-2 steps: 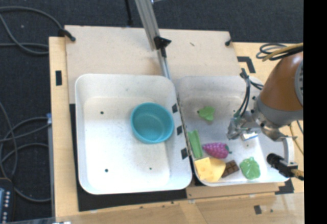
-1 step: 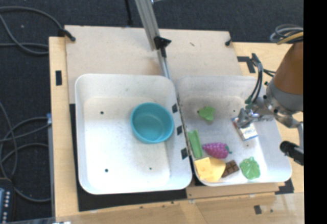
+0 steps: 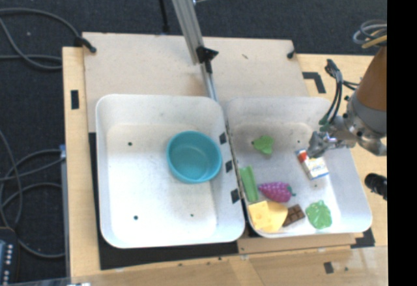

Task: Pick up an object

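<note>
The gripper (image 3: pixel 317 146) hovered at the right bin's (image 3: pixel 355 197) three o'clock, touching the small carton (image 3: pixel 315 166); I couldn't tell its finger state. A glancing descent might have tipped the carton away.

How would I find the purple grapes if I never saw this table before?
Look in the right white bin, the one crowded with small toys. Near its front, the purple grapes lie between a green stick and a green leafy toy, just behind the yellow cheese wedge. They are the only purple, bumpy thing there.
</note>
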### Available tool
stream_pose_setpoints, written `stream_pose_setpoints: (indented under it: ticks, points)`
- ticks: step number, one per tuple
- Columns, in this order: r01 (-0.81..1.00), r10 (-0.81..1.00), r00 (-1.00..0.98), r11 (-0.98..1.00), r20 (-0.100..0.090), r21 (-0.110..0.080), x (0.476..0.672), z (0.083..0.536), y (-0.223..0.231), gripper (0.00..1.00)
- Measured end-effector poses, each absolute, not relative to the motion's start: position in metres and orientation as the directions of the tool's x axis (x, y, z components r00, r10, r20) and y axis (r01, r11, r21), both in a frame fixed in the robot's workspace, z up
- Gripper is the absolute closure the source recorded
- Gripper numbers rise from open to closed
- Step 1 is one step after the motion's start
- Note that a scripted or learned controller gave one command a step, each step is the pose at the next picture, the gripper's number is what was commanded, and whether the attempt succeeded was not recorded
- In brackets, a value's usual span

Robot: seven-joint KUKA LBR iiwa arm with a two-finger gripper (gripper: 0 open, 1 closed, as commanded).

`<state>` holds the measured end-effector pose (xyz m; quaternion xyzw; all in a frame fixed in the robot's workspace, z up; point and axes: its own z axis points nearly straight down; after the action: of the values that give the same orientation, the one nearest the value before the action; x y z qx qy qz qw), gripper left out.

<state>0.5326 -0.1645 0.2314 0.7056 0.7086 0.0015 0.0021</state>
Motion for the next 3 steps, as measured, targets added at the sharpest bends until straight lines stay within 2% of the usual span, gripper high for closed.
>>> stream_pose_setpoints:
  ticks: [1, 3]
  points:
    - [1.000, 1.000, -0.008, 0.008, 0.001, 0.003, 0.563, 0.233, -0.124, 1.00]
    - [1.000, 1.000, -0.007, 0.007, 0.001, 0.002, 0.601, 0.241, -0.043, 1.00]
